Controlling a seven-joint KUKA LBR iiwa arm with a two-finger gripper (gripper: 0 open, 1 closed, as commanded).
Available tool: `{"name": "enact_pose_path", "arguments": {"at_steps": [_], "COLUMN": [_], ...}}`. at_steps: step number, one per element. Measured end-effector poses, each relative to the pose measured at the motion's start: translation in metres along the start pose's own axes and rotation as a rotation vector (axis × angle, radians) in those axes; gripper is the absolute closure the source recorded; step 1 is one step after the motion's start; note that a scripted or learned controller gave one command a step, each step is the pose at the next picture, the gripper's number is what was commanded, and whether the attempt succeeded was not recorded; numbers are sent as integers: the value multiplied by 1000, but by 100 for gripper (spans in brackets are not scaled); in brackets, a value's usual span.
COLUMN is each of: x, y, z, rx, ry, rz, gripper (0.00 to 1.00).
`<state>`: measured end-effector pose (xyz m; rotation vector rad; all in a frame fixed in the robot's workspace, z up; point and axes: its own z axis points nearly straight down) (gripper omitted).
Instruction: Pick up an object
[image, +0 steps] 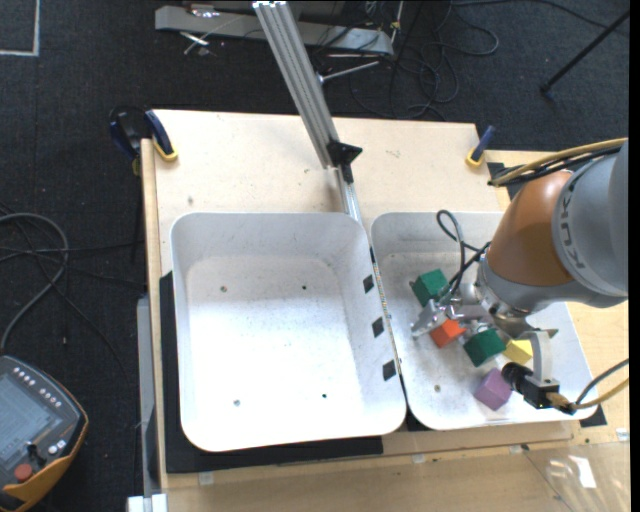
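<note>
In the right-hand bin (400, 250), the gripper (447, 322) sits low among small blocks, its jaws clamped on an orange block (447, 333) (green blocks (431, 285) flank it, with a purple one (492, 389) nearer). The plywood bench (250, 165) stands on dark carpet (70, 120) strewn with cables.

Dark carpet floor (70, 100), loose cables (30, 250), wooden bench (250, 165)

The arm (560, 240) runs off the right edge and covers the right bin's (400, 235) far right corner. The hand (440, 322) is too small to resolve. The yellow block (520, 351) lies partly hidden behind the wrist hardware.
</note>
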<state>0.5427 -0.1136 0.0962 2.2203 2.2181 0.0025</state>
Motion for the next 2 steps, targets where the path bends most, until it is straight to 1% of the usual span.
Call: {"name": "enact_pose_path", "arguments": {"at_steps": [1, 2], "x": [0, 92], "y": [1, 38], "z": [-10, -104], "rx": [-1, -6], "ry": [1, 3], "rz": [2, -13], "gripper": [100, 100]}}
